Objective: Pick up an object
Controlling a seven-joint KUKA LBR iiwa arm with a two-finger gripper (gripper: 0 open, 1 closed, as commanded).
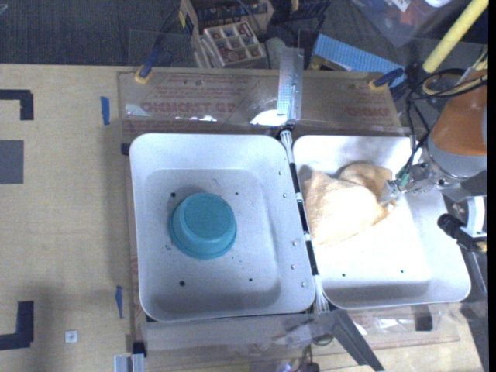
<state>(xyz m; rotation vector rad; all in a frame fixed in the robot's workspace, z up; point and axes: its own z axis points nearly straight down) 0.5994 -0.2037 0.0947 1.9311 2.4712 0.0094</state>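
The arm [457, 142] leans in over the right bin [403, 285], its claw [393, 190] low at the right edge of a tan cloth [345, 204] lying in that bin's upper half. Whether the claw is wide or narrow I cannot tell. A blue bowl [203, 225] sits upside down in the left bin [155, 161].

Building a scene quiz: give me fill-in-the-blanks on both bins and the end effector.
1. The teal bowl sits upside down in the ____ bin.
2. The crumpled beige cloth lies in the ____ bin.
3. The end effector is at the cloth's ____ edge.
4. The bowl's colour is ____.

Missing: left; right; right; teal
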